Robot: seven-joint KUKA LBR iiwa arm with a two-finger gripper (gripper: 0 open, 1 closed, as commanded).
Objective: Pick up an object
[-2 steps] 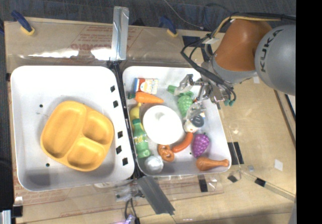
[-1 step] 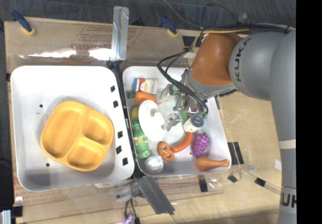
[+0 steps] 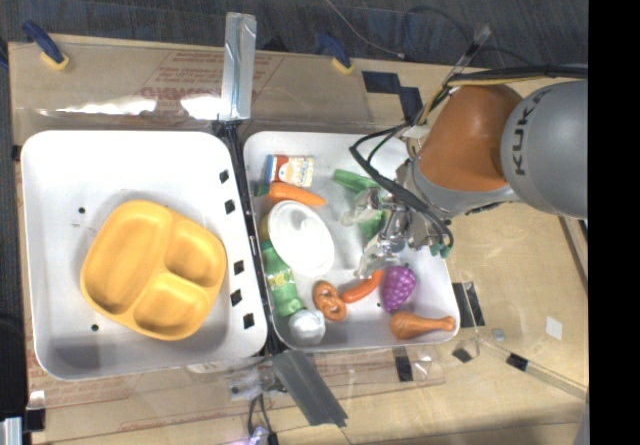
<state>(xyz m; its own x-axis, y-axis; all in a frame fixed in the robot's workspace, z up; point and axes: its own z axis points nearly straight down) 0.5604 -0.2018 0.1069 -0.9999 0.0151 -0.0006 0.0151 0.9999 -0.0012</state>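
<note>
Hovering: our gripper (image 3: 385, 245) low in the right bin (image 3: 440, 308), above purple grapes (image 3: 398, 286); finger state indeterminable; nothing lifted yet.

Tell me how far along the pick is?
Done: the arm has reached into the right bin. In hand: nothing visibly; the gripper sits low just above the purple grapes and orange carrot. Left: grasp and lift one; the yellow tray sits in the left bin.
</note>
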